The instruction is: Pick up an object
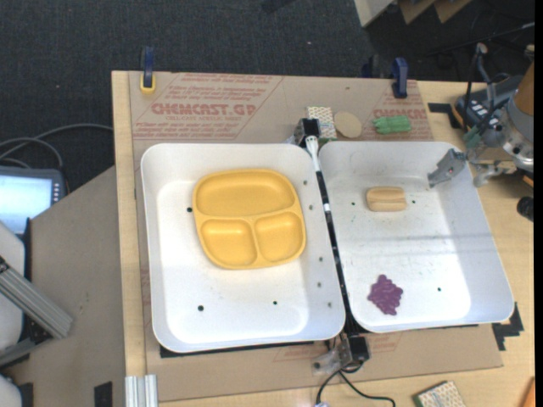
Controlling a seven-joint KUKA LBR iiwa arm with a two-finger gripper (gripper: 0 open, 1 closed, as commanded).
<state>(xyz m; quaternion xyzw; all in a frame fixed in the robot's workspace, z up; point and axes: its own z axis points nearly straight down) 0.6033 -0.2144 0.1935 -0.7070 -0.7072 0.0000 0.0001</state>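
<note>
A tan, bread-like block (386, 199) lies in the upper middle of the right bin (475, 261). A purple bunch of grapes (385, 294) rests near that bin's front. A yellow divided plate (249, 218) sits in the left bin (170, 287). My gripper (450, 168) hangs over the right bin's upper right corner, to the right of the tan block and apart from it. Nothing shows held in it.
Behind the bins on the cardboard base lie a green object (392, 125) and a round tan disc (348, 125). Blue clamps (399, 76) hold the board's back edge. Cables and the arm's wrist (501, 130) crowd the far right.
</note>
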